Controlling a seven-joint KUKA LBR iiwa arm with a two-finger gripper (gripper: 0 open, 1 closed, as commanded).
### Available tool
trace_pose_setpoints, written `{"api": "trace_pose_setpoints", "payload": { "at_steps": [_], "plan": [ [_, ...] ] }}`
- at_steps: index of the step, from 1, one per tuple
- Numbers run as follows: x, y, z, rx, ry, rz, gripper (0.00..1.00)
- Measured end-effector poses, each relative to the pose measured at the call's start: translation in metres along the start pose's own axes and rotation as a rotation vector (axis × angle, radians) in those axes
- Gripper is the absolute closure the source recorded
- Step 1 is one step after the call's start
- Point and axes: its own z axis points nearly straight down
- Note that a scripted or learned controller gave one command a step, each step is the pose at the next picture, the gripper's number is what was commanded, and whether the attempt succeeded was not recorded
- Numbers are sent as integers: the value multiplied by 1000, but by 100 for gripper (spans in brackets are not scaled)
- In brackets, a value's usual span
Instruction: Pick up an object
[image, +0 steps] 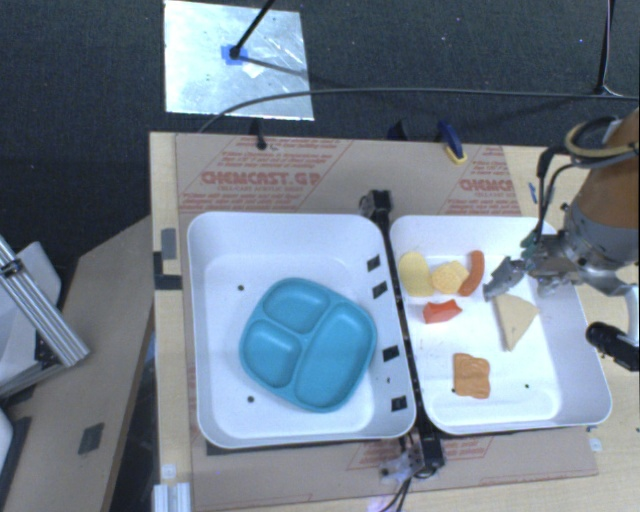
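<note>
The right bin holds several toy food pieces. A pale yellow rounded piece lies at the back left, with a ridged yellow piece and an orange-red sausage beside it. In front of these is a small red piece. A cream cheese wedge sits mid-bin and an orange lumpy piece lies toward the front. My gripper hangs low over the bin, just right of the sausage and above the wedge's top corner. Nothing visible is held in it.
The left bin carries a blue divided plate. A black divider runs between the bins. The grey arm with its orange band reaches in over the right bin's far right rim. Cables cross the bench behind.
</note>
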Motion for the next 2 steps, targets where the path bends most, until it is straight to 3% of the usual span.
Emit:
{"api": "trace_pose_setpoints", "payload": {
  "at_steps": [1, 2],
  "plan": [
    [0, 2, -7, -12, -2, -3, 0],
    [1, -3, 37, -9, -1, -1, 0]
  ]
}}
